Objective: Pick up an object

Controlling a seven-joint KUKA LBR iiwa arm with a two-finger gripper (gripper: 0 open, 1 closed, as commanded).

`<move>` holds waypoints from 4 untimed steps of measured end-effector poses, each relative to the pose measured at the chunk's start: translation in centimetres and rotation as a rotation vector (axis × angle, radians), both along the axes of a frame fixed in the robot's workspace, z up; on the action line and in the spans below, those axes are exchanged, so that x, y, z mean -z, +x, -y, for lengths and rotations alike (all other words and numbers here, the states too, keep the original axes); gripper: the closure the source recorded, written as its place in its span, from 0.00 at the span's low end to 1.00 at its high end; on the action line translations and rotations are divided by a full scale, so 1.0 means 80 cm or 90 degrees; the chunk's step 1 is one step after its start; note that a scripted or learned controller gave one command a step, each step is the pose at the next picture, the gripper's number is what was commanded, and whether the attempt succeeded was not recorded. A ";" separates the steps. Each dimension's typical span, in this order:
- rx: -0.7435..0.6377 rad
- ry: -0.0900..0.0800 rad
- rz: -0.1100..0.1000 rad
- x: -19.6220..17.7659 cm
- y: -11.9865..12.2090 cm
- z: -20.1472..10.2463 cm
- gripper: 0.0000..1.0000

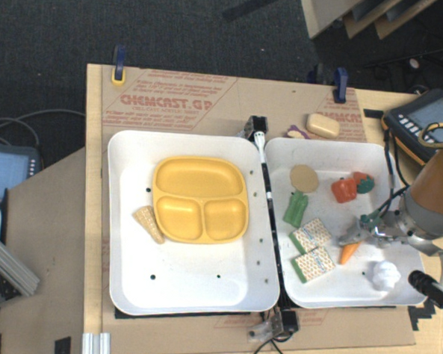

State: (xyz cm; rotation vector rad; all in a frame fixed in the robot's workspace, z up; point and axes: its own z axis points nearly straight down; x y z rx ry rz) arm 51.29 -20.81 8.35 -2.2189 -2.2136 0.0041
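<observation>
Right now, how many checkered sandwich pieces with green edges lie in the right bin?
2. The upper sandwich piece lies near the bin's middle; the lower sandwich piece lies just below it. The arm may hide others at the right.

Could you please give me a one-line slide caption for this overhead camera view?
Pincer poised over orange carrot piece in right bin; yellow divided tray in left bin.

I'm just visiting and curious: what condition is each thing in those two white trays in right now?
Yellow divided plate: upright in the left bin.
Wafer: lying flat beside the plate.
Green block: lying flat in the right bin.
Two checkered sandwiches: lying side by side.
Carrot piece: lying just below the tool.
White ball: resting free.
</observation>
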 end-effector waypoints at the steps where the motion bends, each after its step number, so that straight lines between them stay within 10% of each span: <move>1: -0.004 -0.004 0.009 -0.002 0.088 0.001 0.00; 2: -0.004 0.003 -0.002 -0.001 0.194 0.000 0.00; 3: -0.004 -0.001 0.003 -0.016 0.193 0.003 1.00; 4: -0.004 -0.002 -0.004 -0.001 0.190 -0.080 1.00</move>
